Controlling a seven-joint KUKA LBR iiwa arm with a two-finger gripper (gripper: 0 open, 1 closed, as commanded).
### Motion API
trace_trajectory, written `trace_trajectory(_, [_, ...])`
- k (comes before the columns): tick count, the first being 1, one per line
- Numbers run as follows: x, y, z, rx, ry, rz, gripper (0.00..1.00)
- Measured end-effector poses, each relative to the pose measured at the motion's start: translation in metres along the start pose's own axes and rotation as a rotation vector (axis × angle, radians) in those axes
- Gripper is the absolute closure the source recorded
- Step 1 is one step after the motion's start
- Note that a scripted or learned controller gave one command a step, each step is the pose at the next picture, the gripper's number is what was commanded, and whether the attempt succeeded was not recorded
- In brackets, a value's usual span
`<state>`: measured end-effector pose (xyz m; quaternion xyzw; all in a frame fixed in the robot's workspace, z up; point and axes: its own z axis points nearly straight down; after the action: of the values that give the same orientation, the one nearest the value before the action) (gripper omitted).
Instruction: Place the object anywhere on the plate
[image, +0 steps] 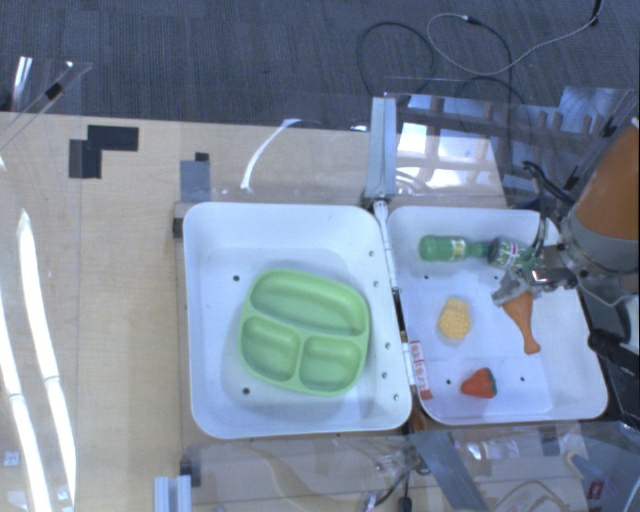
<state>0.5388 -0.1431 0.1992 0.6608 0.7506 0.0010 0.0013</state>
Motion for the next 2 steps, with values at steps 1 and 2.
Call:
trace_trajectory(1, [0.06,-0.012,0.025,0.003,0.001,-0.189,1.0])
trace_trajectory(2, [0.132,0.025,0.016,0.001,0.0,-0.219,1.0])
